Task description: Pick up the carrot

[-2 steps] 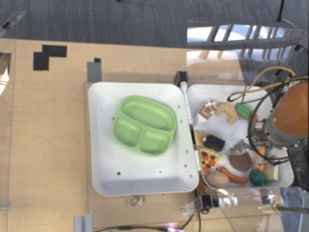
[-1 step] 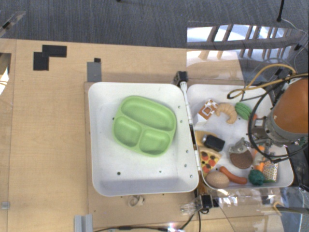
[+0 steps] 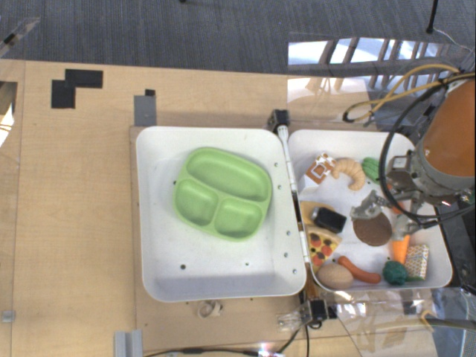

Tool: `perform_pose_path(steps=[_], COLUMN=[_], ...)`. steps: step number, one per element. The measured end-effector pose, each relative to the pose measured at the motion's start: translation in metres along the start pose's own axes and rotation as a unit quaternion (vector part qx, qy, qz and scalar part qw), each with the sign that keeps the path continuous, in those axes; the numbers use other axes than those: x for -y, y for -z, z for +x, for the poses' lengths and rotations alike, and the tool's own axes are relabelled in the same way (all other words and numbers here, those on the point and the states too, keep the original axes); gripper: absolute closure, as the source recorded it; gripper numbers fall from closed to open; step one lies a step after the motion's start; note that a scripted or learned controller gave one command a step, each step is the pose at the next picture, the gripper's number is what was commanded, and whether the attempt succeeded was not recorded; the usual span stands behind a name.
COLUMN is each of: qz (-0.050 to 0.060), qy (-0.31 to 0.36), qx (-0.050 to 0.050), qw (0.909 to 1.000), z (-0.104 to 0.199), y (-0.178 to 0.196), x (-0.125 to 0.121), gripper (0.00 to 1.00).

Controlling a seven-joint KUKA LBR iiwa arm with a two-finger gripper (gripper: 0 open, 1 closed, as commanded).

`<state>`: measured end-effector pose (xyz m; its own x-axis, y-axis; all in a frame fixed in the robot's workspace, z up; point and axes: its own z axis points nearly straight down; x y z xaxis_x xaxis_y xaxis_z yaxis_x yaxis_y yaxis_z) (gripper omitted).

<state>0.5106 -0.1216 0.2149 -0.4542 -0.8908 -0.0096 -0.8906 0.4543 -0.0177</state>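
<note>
The carrot (image 3: 400, 248) is a short orange piece near the front right of the right bin (image 3: 320, 143). A dark green leafy bit (image 3: 396, 272) lies just in front of it. My gripper (image 3: 368, 205) hangs over the middle of that bin, left of and behind the carrot and just above a brown round piece (image 3: 372, 231). Nothing shows between its fingers. The arm's grey wrist and cables hide the bin's right side.
The right bin also holds a croissant (image 3: 348, 169), a small house-shaped toy (image 3: 320, 169), a black block (image 3: 329, 218), a pizza slice (image 3: 321, 244), an egg-like lump (image 3: 335, 275), a sausage (image 3: 358, 269) and a waffle piece (image 3: 416, 261). A green divided plate (image 3: 222, 193) sits in the left bin (image 3: 160, 274).
</note>
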Motion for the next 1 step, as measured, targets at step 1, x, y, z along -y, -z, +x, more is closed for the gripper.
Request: perform_pose_path(steps=[1], qz=[-0.004], qy=[-0.002], qx=[-0.001], qw=[1.0000], z=[0.0026], y=[-0.0034], x=[-0.0008], gripper=[0.00])
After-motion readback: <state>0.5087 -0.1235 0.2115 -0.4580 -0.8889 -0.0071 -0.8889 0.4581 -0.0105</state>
